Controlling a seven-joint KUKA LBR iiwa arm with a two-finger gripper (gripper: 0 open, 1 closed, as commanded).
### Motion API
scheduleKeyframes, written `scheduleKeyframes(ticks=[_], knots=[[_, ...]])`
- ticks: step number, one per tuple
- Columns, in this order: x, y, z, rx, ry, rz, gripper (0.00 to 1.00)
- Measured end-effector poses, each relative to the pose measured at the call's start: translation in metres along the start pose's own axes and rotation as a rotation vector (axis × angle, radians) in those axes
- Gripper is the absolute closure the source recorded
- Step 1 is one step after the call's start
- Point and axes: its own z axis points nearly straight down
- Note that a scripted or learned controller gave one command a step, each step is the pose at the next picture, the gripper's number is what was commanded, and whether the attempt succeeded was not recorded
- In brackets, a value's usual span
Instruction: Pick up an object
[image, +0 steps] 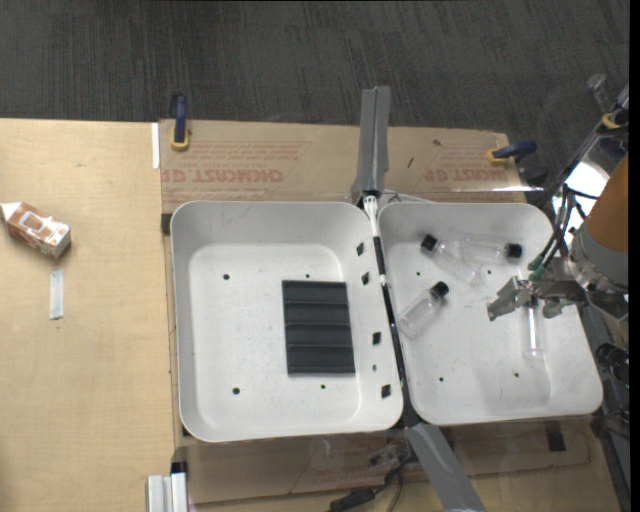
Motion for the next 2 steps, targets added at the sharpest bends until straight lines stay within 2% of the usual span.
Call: scheduleKeyframes(ticks=[1,2], knots=[[-0.04,0.058,0.064,0.0,0.0,-0.108,0.0],[-0.039,0.131,0.112,-0.002,-0.001,-0.108,0.0]])
